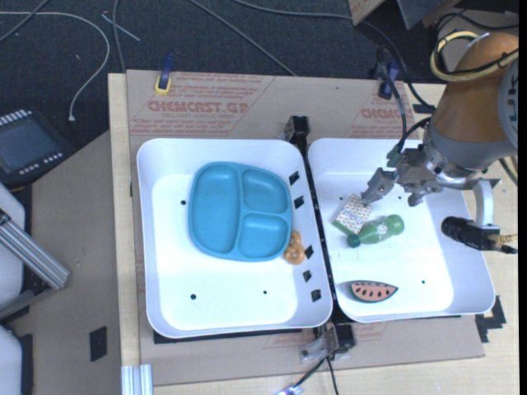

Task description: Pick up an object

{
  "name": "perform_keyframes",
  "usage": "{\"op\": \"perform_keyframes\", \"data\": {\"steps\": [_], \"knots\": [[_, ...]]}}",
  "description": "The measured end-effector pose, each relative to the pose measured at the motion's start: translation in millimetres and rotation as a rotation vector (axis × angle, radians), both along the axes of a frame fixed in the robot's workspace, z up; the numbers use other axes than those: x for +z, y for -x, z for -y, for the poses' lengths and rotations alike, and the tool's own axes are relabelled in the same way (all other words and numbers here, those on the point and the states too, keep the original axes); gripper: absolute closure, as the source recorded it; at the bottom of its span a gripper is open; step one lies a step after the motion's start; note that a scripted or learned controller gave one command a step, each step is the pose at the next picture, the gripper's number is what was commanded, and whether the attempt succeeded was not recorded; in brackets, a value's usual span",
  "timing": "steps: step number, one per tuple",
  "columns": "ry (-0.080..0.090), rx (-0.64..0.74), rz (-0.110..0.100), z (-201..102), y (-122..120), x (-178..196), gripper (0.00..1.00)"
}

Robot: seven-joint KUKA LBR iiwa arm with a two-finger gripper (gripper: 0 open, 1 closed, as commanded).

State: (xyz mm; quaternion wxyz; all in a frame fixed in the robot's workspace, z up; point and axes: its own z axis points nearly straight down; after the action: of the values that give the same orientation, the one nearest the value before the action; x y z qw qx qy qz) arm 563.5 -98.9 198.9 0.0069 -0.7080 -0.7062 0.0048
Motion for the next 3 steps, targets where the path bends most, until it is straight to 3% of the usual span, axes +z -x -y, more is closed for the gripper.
{"op": "perform_keyframes", "data": {"steps": [1, 3], "knots": [[0.001, 0.003, 0.015, 0, -3, 8, 0.00], [0.001, 0.002, 0.010, 6, -9, -96, 0.00]]}}
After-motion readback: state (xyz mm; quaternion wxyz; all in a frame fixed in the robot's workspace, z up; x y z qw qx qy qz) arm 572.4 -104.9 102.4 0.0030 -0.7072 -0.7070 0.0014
